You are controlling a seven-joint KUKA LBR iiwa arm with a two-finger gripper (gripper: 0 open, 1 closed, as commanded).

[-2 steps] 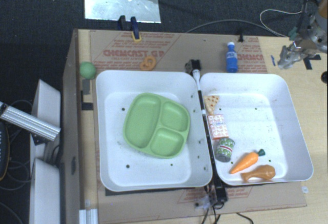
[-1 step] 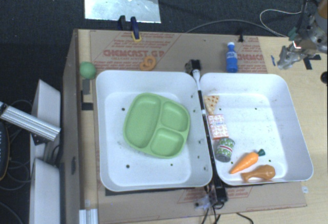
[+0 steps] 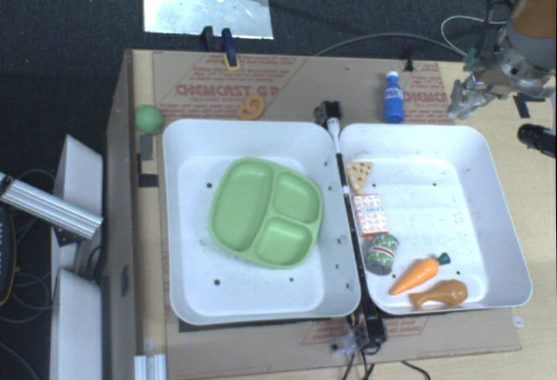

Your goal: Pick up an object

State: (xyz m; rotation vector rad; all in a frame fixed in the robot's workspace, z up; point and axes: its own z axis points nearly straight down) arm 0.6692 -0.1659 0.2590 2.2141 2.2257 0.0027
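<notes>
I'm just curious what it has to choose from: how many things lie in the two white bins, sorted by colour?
Green: 1, the divided plate in the left bin.
Orange or tan: 3, carrot, drumstick-like toy, waffle piece.
Red-patterned: 1, small box.
Grey-green: 1, can.
Total: 6.

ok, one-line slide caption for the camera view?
Gripper poised beyond the right bin, which holds a carrot and other small items; green tray in the left bin.

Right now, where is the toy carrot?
The carrot lies in the right bin, near its front edge, between the small can and the tan gourd.
</notes>
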